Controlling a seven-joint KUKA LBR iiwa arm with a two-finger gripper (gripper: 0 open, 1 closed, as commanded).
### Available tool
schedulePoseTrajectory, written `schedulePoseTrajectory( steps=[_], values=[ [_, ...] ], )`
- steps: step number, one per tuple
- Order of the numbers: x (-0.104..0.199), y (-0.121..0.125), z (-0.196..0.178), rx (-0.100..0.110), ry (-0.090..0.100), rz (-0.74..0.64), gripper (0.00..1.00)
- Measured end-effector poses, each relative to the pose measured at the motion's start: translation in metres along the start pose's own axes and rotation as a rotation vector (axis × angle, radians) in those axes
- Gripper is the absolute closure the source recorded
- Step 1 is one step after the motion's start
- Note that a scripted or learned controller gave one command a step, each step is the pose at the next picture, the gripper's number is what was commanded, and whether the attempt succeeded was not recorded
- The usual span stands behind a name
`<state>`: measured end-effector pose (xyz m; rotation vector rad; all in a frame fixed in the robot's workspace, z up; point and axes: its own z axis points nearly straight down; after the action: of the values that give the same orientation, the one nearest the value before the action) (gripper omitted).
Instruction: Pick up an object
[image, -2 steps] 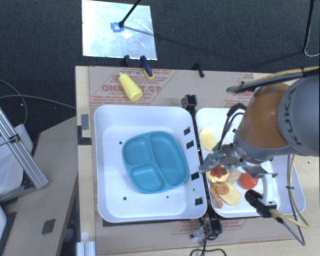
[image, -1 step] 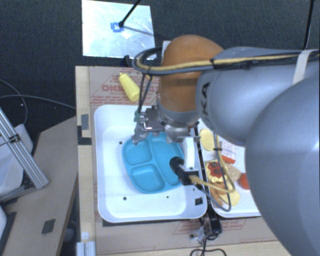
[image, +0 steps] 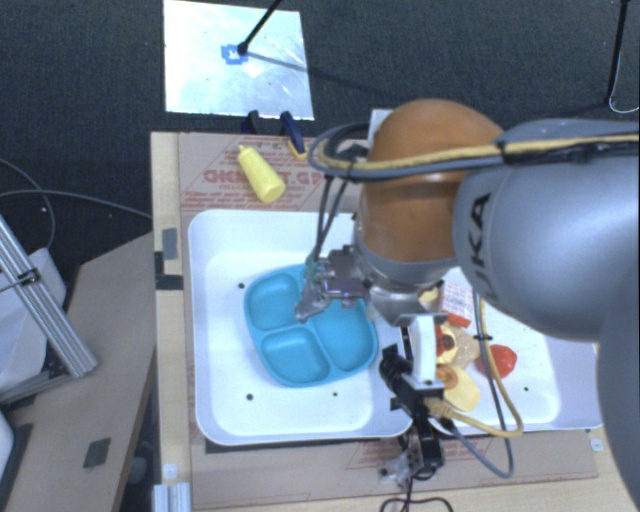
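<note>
**Operator:** Okay, I've got the gripper (image: 322, 290) low over the blue plate (image: 300, 345), at about one o'clock on the plate, close to where the dividing ridges meet. The plate lies flat in the middle of the left bin (image: 225, 300).

**Partner:** Is it gripping anything?

**Operator:** I can't tell. The arm (image: 540, 230) covers most of the wrist from my angle, and what I see of the tip is a grey blur against the blue. I won't call it spread or closed, and I see nothing clearly caught in it.

**Partner:** So what makes this pick work?

**Operator:** A flat plate gives very little to pinch from above, I'd say. The raised ridge or the outer rim is the only real hold, so I'd want the gripper straddling one of those squarely, not landing on a smooth compartment floor. Then lift slowly; a plate held at one edge will likely tilt and slip.

**Partner:** Anything easier nearby?

**Operator:** Possibly. The right bin (image: 540, 400) has small items at about four o'clock from the gripper, a red piece (image: 500, 358) among them, but the arm and cables cross over them. A yellow bottle (image: 260, 175) lies outside the bins at eleven o'clock, well apart. I'd stay with the plate and watch for it lifting off the bin floor.
</note>
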<state>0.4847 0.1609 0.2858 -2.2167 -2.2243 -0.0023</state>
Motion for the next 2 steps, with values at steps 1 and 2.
schedulePoseTrajectory(
  steps=[1, 2],
  values=[
    [-0.087, 0.001, 0.107, 0.008, -0.004, 0.010, 0.00],
    [-0.057, 0.105, 0.100, -0.009, -0.001, -0.003, 0.00]
  ],
)
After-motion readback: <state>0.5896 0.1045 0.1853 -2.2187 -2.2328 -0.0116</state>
